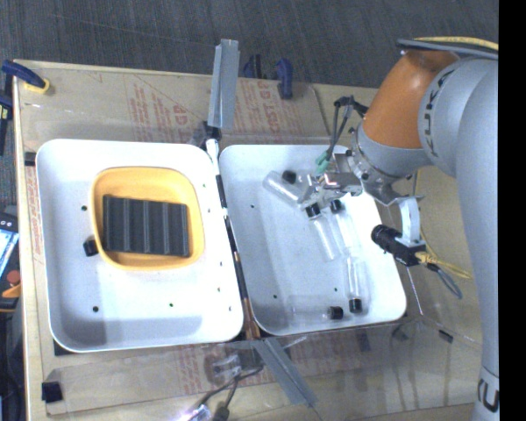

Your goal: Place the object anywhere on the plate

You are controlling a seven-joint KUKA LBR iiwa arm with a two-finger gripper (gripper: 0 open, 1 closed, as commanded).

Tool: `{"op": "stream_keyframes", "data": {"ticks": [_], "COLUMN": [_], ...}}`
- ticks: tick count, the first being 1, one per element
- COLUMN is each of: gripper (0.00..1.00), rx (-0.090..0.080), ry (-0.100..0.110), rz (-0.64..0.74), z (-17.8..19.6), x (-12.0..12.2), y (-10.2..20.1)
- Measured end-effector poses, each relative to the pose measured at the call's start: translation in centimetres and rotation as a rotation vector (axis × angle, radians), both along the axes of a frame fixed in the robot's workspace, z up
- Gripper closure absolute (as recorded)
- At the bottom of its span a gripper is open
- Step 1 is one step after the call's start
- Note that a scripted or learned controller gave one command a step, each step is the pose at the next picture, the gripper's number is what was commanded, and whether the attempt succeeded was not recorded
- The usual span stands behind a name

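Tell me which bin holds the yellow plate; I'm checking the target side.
The left bin in the view: the plate lies in it, bearing a dark ridged block. The right bin has the gripper above it instead.

We saw the plate sitting in the left bin, and the hand was over the right bin.

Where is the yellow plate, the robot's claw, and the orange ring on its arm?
yellow plate [145,180]: camera view, its upper rim.
gripper [323,205]: camera view, between its fingertips.
orange band [403,99]: camera view, its middle.
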State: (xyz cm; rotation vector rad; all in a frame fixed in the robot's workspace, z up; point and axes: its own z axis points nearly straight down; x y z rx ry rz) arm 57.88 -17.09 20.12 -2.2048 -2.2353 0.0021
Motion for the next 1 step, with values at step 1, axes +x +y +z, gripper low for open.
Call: {"op": "stream_keyframes", "data": {"ticks": [1], "gripper": [1.00], "rx": [0.000], "ry": [-0.002], "rz": [0.267], "z": [4.50], "x": [4.67], "y": [7.65]}}
